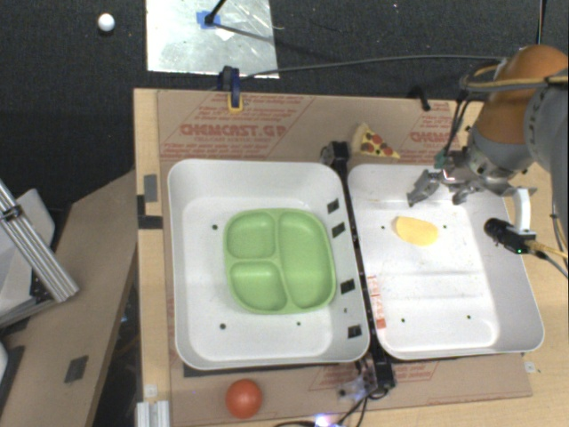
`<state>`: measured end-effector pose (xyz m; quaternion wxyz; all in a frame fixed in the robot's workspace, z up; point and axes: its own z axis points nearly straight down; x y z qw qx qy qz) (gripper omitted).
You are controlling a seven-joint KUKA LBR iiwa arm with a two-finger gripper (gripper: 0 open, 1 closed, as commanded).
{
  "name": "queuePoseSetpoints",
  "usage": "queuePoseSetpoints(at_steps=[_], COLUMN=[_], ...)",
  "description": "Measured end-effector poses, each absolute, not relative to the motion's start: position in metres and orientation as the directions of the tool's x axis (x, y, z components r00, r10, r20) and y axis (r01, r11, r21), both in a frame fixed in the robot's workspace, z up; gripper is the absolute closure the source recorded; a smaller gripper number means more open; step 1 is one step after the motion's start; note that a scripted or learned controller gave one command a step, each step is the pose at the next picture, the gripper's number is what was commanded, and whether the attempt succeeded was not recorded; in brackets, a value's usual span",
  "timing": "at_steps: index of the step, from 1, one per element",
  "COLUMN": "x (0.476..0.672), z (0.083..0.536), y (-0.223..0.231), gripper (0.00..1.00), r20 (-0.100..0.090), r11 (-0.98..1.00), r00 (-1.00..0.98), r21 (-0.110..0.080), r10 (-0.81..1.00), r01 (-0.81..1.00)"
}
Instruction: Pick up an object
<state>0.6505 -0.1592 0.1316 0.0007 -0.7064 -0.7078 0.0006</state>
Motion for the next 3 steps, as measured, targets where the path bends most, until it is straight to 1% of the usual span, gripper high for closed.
queuePoseSetpoints(at_steps=[1, 2, 3], x=[0.651, 0.653, 0.646], z=[0.082, 0.097, 0.144], y=[-0.159, -0.159, -0.158], gripper=[0.0, 1.0, 1.0], r20=[0.0, -0.001, -0.001], r11=[0.004, 0.006, 0.001], r00=[-0.004, -0.006, -0.001], r21=[-0.001, 0.006, 0.004], r10=[1.0, 1.0, 1.0], r01=[1.0, 1.0, 1.0])
